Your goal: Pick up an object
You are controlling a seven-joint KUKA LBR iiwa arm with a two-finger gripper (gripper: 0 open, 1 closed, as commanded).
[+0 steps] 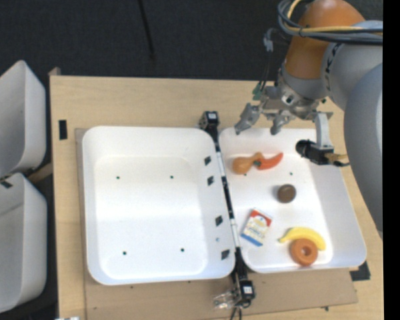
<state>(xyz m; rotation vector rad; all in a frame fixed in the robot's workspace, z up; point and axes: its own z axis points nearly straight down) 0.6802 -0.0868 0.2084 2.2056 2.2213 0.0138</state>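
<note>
Gripper (263, 121) is hovering over the far edge of the right bin (347, 235), fingers spread apart, nothing between them. I'm reaching in from the right, orange band (318, 35) sitting above my wrist.

Closest candidate is lying just below me in that bin: an orange-and-red carrot-like piece (257, 162), lengthwise across the bin, near the divider side. It's apart from my fingers, not touching.

Further toward the near side, 4 more things are sitting in the same bin:
- brown round object (286, 193), about mid-bin, well apart from the carrot piece
- small white, red and blue box (256, 227), lying flat near the divider
- yellow banana (305, 235), near the front
- orange ring (303, 252), touching the banana from the front

Left bin (93, 179) is sitting beside the right one, rims meeting at the black clips (221, 182). Nothing is standing between my fingers and the carrot piece.
</note>
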